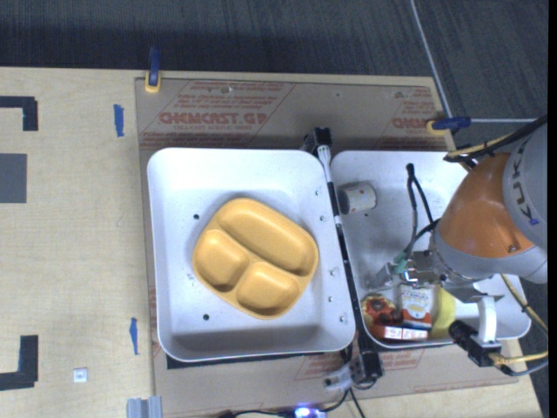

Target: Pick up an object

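The right bin (pixel 387 168) holds a small grey cylinder (pixel 357 198) near its far left corner. At its front edge lie a red packet (pixel 380 312), a small printed carton (pixel 416 304) and a yellow object (pixel 445 313), packed close together. My gripper (pixel 407 273) is low over this front cluster, right above the carton, under the arm's orange band (pixel 487 212). The wrist and cables hide its tip, and I see nothing clearly held.
In the left bin (pixel 174 177) sits a large yellow three-compartment tray (pixel 254 255), covering most of the floor. A black divider (pixel 331 207) runs between the bins. Black cables (pixel 416 203) hang from the arm over the right bin.
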Action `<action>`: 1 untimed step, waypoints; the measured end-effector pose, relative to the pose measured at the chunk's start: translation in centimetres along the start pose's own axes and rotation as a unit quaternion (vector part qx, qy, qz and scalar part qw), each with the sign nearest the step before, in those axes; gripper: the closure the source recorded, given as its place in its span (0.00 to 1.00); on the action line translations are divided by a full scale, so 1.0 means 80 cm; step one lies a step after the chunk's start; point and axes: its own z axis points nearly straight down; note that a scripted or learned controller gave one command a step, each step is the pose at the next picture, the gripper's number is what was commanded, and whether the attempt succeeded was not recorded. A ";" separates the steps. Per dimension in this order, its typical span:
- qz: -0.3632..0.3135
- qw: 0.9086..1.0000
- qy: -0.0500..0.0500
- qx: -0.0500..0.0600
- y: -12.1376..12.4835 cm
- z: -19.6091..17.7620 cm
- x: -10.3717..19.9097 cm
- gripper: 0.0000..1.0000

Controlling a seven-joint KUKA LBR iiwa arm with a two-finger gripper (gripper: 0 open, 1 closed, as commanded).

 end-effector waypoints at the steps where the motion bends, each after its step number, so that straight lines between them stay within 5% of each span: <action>1: -0.001 1.000 0.002 0.001 0.000 0.000 -0.002 0.00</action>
